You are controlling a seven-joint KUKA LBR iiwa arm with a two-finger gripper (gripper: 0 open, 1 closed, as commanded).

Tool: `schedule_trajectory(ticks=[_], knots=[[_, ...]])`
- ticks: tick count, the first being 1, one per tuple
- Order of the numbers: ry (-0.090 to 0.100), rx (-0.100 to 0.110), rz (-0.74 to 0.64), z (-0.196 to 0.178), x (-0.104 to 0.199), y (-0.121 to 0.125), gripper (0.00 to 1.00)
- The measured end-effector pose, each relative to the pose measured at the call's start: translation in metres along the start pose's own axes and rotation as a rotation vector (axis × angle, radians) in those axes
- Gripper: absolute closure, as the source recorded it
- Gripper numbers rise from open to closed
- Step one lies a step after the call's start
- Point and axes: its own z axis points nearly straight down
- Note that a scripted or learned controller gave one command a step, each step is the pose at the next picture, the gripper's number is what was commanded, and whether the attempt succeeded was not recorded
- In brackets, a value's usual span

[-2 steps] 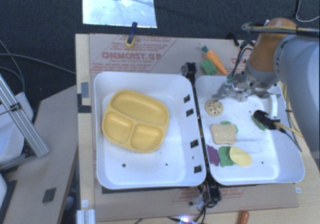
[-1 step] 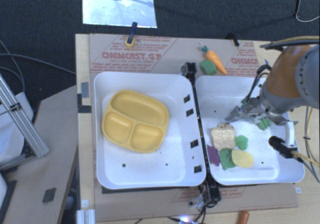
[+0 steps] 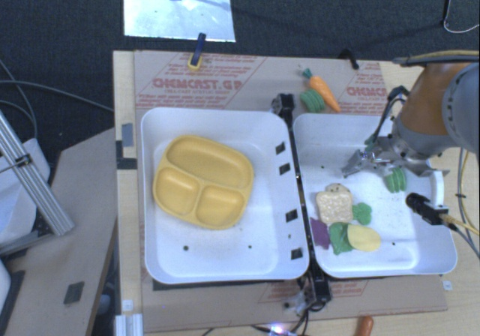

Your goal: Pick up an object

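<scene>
gripper [image 3: 373, 160] hovered over right bin [image 3: 435, 259], finger state impossible to tell. green object [image 3: 395, 178] lay just beside it. toy food pile [image 3: 343, 220] sat lower in the bin. yellow tray [image 3: 202, 181] occupied left bin [image 3: 225, 263].

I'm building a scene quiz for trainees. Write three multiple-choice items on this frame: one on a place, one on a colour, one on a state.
1. Where does the yellow tray lie?
A. left bin
B. right bin
C. on the cardboard

2. What colour is the carrot behind the bins?
A. purple
B. orange
C. white

3. How does the tray sit?
A. on edge
B. flat, compartments up
C. upside down

Answers: 1 A, it rests in the left bin. 2 B, orange body on the cardboard. 3 B, its three compartments face the camera.
</scene>
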Motion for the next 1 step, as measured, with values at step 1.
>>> schedule_trajectory(ticks=[1], knots=[[-0.001, -0.006, -0.003, -0.0009, -0.0006, 0.0673, 0.0]])
